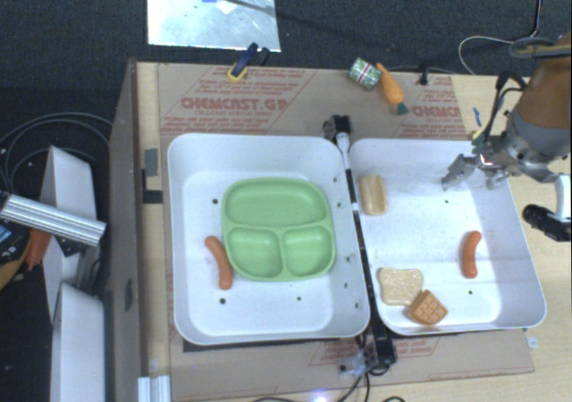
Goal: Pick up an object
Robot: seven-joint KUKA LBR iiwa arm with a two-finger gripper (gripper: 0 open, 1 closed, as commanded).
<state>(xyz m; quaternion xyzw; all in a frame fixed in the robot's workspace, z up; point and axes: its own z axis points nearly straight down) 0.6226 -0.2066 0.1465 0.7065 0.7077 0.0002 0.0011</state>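
Note:
The right bin (pixel 500 213) holds a bun-like roll (pixel 372 195) near its left wall, a red sausage (pixel 470 254) toward the right, and a toast slice (pixel 399 284) touching a waffle (pixel 427 307) at the front. In the left bin (pixel 192 213) a second sausage (pixel 220 262) lies beside a green divided plate (pixel 278 229). My gripper (pixel 476 175) hangs over the right bin's back right part, open, with nothing between its fingers. It is well behind the red sausage and off to the right of the roll.
On the cardboard behind the bins lie a toy carrot (pixel 391 87), a small green can (pixel 364 72) and a blue and yellow clip (pixel 243 61). A black clamp (pixel 339 128) sits where the bins meet. Cables and boxes crowd the left of the bench.

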